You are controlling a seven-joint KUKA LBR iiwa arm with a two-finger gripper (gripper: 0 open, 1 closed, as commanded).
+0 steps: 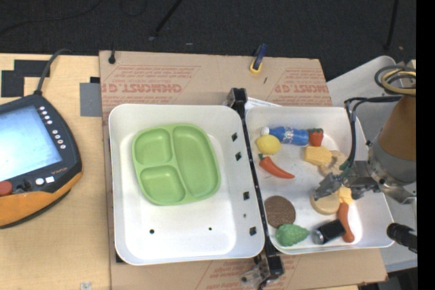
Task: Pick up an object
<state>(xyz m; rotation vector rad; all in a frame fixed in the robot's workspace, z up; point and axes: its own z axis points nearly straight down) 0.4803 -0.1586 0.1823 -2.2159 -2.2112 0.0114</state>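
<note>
Toys crowded the right bin [299,244], the tan round piece [325,203] lay right under the gripper [338,185] at 6 o'clock, jaws' spread I couldn't tell.

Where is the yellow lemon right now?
The lemon sits in the right bin, near its far left corner, just above the red chili pepper.
</note>
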